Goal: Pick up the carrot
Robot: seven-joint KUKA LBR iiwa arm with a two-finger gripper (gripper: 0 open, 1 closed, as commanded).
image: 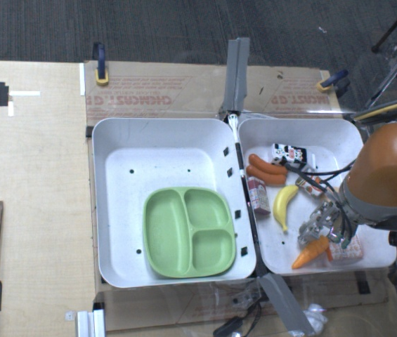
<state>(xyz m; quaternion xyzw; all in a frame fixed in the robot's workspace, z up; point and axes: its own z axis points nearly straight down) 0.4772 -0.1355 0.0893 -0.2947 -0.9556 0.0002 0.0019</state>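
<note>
One carrot: we count a single carrot (310,252), lying in the right bin (367,262) near its front wall, thick end directly under the fingers, pointed end trailing away to their left.
Gripper: we see the gripper (322,225) low over the carrot's thick end, metal parts crowding the spot.
Fingers: we cannot tell whether they are spread or closed; the arm (388,170) and cabling blur that detail, and we see no carrot clearly between them.
Step in hand: we judge this to be the reach-and-grasp stage, with the carrot apparently on the bin floor, not lifted.
Next move: we think it calls for the fingers to straddle the thick end squarely, close firmly, then rise straight up; the tapered shape could slip out.
Neighbours: one banana (283,206) just left of the fingers, two sausages (268,170) farther left and behind, one small dark-wrapped bar (258,194) beside the bin's left wall, one printed packet (291,153) behind.
Bins: two, with one green divided plate (188,232) in the left bin (107,188).
Table: one, carrying both bins (29,188).
</note>
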